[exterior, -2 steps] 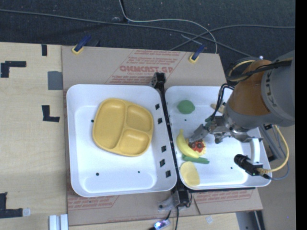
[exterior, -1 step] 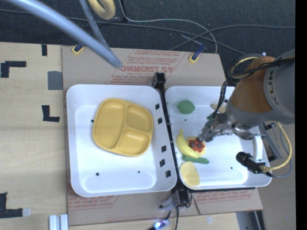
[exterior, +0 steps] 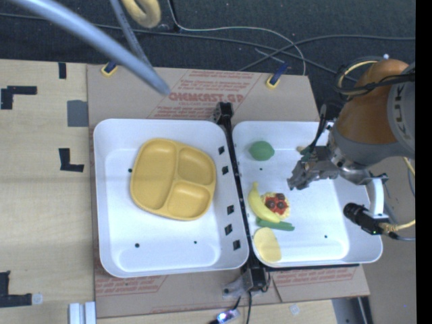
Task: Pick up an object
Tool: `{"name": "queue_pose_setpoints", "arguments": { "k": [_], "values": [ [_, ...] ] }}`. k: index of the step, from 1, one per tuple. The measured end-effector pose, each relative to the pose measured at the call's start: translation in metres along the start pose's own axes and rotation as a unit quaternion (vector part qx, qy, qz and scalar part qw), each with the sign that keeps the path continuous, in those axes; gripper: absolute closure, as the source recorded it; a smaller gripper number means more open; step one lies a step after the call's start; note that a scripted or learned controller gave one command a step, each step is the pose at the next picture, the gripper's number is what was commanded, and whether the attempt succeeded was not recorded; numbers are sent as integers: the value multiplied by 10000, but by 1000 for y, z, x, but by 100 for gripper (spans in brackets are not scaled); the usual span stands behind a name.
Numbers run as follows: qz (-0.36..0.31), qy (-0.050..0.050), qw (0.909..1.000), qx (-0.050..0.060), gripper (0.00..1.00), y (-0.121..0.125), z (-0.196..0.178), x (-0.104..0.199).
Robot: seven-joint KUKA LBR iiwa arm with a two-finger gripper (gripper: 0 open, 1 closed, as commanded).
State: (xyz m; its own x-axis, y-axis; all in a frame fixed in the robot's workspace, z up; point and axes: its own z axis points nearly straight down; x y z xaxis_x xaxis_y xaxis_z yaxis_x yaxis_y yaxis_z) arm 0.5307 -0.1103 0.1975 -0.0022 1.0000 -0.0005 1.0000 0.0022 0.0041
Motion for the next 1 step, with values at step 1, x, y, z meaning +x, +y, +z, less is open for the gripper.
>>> {"name": "queue_pose_setpoints", "arguments": {
  "k": [1],
  "values": [
    [5, 3, 10000, 16, 100, 1, -13, 0]
  ]
}}
